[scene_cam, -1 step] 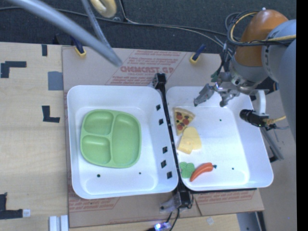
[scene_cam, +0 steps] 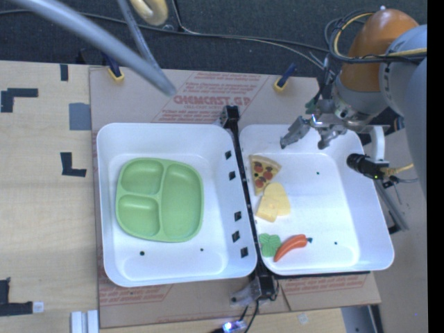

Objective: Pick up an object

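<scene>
**Nothing lifted yet, gripper poised over the right bin**

The gripper (scene_cam: 309, 135) hangs at the far edge of the right bin (scene_cam: 347, 207), fingers spread apart with nothing between them, so the pick looks wholly undone. Candidates wait along that bin's left side: a pizza slice (scene_cam: 264, 170), a cheese wedge (scene_cam: 273, 203), a green leafy piece (scene_cam: 268, 243) touching a carrot (scene_cam: 291, 246). The left bin (scene_cam: 159, 141) carries a green divided plate (scene_cam: 159, 200). Both bins sit on cardboard (scene_cam: 208, 92) atop a pale wooden bench (scene_cam: 41, 207), dark floor beyond
</scene>
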`<action>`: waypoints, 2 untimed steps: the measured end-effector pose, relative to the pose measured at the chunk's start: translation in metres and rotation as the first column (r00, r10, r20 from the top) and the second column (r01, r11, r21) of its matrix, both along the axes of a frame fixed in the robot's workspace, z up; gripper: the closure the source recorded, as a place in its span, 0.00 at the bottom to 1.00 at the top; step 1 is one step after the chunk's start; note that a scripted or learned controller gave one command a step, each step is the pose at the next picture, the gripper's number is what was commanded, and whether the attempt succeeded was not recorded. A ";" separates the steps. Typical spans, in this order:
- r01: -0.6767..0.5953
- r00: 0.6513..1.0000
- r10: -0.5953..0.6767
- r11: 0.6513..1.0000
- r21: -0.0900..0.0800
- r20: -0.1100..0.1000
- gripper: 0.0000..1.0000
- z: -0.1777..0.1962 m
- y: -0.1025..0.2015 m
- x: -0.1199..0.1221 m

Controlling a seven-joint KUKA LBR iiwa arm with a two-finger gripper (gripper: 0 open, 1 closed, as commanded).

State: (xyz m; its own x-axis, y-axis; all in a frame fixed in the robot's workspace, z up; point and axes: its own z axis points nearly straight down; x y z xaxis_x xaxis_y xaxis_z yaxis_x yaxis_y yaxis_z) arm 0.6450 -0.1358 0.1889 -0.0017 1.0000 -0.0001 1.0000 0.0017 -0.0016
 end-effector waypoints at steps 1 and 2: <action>0.000 1.000 0.000 1.000 0.000 -0.005 0.00 -0.064 0.004 0.000; 0.001 1.000 -0.001 1.000 -0.001 0.003 0.00 -0.104 0.004 0.001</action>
